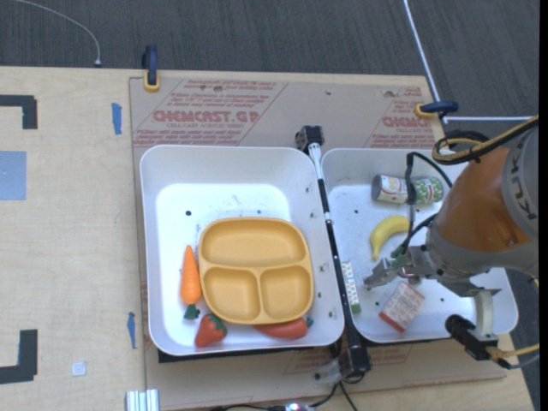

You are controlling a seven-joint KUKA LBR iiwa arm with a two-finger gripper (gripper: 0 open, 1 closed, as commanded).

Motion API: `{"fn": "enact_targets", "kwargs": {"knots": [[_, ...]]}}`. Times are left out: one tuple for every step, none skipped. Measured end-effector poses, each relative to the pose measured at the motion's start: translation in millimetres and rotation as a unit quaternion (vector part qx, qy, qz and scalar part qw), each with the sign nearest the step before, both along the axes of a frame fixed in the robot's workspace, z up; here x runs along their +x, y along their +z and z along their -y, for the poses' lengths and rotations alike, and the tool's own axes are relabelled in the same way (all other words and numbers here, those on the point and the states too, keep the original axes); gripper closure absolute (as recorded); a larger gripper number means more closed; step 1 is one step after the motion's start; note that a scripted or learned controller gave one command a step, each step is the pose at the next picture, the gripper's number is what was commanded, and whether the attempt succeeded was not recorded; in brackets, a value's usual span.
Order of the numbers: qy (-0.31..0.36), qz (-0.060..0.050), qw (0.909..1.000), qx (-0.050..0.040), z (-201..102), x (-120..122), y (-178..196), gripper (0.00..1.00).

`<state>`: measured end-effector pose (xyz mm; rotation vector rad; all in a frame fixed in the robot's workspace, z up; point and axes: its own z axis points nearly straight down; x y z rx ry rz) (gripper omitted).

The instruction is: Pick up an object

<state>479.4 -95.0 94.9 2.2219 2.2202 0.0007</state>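
Your gripper [379, 276] hangs with jaws apart, just above-left of the red-and-white packet [402, 306]; centre them over it before you close.

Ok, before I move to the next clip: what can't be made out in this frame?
- Gripper: too small and blurred in the camera view to judge its fingers.
- Red pepper: partly tucked under the yellow tray.
- Can: label too small to read; arm overlaps one end.
- Small packet: print unreadable.
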Motion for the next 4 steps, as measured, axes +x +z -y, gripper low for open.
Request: {"fn": "enact_targets", "kwargs": {"knots": [[0.000,0.002,1.0000,-0.0006,0,1,10,1.00],[0.001,0.000,1.0000,0.0005,-77,1,90,1.00],[0.000,0.001,1.0000,-0.0011,-3,0,90,1.00],[0.000,-0.001,1.0000,0.0001,42,1,67,1.00]]}}
